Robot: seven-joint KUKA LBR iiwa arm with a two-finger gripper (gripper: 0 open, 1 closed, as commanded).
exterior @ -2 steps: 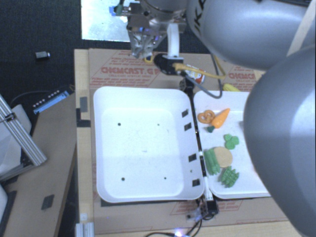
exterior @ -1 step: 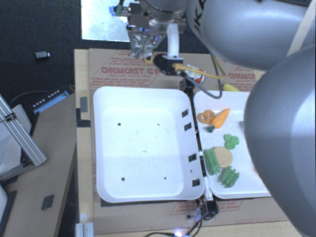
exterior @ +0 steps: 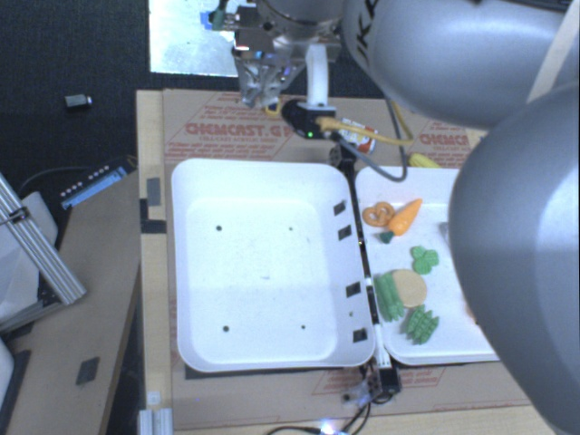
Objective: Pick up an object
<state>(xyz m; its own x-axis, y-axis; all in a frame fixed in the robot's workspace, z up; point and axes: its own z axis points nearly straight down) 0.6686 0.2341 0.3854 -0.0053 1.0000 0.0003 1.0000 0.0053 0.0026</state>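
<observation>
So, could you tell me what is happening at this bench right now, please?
A grey KUKA arm reaches in from the right on a pick-up task. Its gripper hangs over the cardboard behind the left white bin, not over either bin. The objects lie in the right white bin: a brown pretzel, an orange carrot, a round tan disc and several green toy vegetables. None of them is between the gripper's fingers, so nothing appears picked yet.

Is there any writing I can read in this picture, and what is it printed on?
"CHEMCAST" in red, on the brown sheet under the white bins; more red print after it and smaller print below are too blurred to read.
The same red print repeats at the sheet's right, cut off by the arm.
"KA" in dark letters on the grey arm, partly cut off.
</observation>
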